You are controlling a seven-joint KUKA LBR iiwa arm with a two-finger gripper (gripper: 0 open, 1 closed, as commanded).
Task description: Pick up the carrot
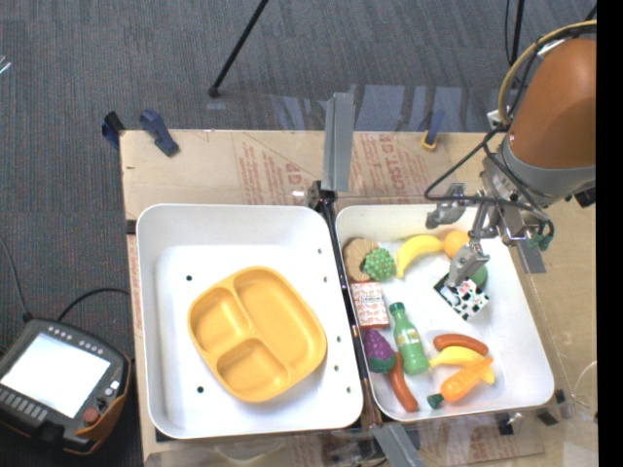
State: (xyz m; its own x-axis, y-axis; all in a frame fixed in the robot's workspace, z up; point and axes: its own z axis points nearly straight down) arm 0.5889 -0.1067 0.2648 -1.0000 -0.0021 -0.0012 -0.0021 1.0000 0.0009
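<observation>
Carrot (461,382) count from my seat: one, a tapered orange plastic piece with a green tip, lying at the near end of the right bin (531,309) just below a small yellow banana (458,357). I count two bananas, the other (421,251) curved at the far end, two red sausages (460,342), one green bottle (407,337), one purple eggplant (379,349), one cow-patterned box (464,298). One yellow three-part tray (256,332) sits in the left bin (165,236). Gripper (469,264) hovers above the box; I cannot tell its state.
</observation>
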